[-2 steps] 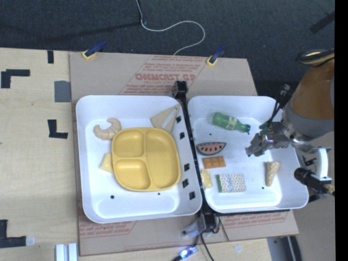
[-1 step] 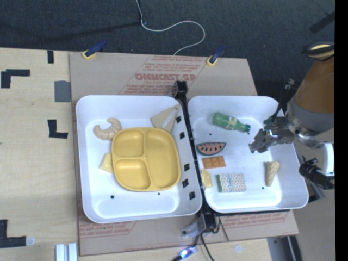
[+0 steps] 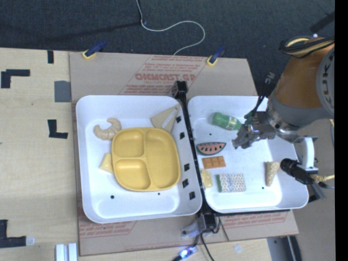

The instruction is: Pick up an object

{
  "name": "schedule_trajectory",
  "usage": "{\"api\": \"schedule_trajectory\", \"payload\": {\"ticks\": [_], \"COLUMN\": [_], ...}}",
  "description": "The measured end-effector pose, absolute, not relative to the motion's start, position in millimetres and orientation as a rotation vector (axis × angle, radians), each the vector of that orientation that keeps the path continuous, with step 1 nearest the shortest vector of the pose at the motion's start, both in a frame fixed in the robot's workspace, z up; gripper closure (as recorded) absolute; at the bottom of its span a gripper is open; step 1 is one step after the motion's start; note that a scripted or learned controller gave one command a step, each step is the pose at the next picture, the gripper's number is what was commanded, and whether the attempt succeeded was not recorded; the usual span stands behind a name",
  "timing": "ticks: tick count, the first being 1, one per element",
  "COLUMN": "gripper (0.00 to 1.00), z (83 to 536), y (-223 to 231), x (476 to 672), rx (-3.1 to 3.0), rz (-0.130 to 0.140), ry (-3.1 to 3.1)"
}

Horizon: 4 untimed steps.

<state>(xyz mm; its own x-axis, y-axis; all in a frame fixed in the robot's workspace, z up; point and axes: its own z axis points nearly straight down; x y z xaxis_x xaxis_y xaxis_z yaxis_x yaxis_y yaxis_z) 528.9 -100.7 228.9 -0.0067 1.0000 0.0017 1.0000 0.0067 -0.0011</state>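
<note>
Dark grey carpet point(image 3: 65, 10) lies at the far side of the room, and a thin white cable point(image 3: 168, 29) curls across it. On the bench sits a sheet of brown cardboard point(image 3: 157, 75) with red print, held by two clips with yellow and blue on them. Two white bins stand on the cardboard, side by side and touching. Resting in the left bin point(image 3: 89, 200) is a big yellow plate point(image 3: 145, 158) with three sections. A pale curly toy point(image 3: 107, 129) lies just beside the plate's far left corner, a tan wedge point(image 3: 166, 118) pokes out at its far right corner, and a small yellow piece point(image 3: 105, 162) peeks from under its left side. The right bin point(image 3: 255, 197) holds small toy foods. A green toy bottle point(image 3: 225, 121) lies on its side near the far wall. A watermelon slice point(image 3: 210, 147) lies near the divider, with an orange waffle point(image 3: 213, 162) just below it. A small yellow piece point(image 3: 206, 178) and a little packet point(image 3: 232, 182) with green edges and dots come next. An ice cream cone point(image 3: 271, 172) lies near the right side. The grey arm with its orange band point(image 3: 302, 78) reaches in from the right. Its dark gripper point(image 3: 243, 138) hangs over the right bin, between the bottle and the cone, with a little gap to the bottle. I cannot tell how its jaws stand, and I see nothing held in it.
</note>
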Motion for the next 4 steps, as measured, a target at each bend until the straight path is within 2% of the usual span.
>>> {"api": "schedule_trajectory", "payload": {"ticks": [2, 3, 4], "gripper": [1.0, 1.0, 1.0], "z": [219, 223, 214], "y": [-2, 46, 97], "x": [544.2, 532.2, 534.0], "rx": [-2.212, -2.211, -2.212], "rz": [0.001, 0.002, 0.003], "ry": [-2.228, -2.227, -2.227]}}
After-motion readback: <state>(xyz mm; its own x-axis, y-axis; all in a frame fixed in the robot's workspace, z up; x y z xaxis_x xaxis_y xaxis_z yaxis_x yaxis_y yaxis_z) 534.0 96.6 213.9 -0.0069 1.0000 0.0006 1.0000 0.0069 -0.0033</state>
